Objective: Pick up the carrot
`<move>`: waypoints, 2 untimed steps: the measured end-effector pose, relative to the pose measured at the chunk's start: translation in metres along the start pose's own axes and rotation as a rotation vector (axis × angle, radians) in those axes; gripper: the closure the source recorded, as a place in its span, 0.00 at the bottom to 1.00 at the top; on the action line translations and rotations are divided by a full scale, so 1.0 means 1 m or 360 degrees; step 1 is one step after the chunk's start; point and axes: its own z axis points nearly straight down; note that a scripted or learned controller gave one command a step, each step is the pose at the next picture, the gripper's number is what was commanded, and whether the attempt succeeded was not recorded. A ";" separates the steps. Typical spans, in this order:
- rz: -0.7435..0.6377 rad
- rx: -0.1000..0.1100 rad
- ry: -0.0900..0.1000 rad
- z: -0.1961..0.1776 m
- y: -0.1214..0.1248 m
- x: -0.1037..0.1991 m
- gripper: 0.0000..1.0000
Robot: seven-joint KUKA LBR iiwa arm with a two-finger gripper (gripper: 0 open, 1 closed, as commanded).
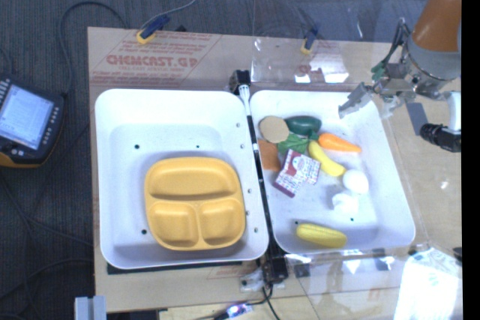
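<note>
Among right-bin toys, small orange carrot (340,142), tapered

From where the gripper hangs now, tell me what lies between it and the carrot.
Nothing visible does. The gripper hangs over the right bin's far right part, and the carrot lies just below it in the view with bare bin floor between. A yellow banana and a green vegetable press against the carrot's left end.
</note>
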 end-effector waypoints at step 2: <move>-0.0005 0.0007 0.0000 0.114 -0.021 0.010 1.00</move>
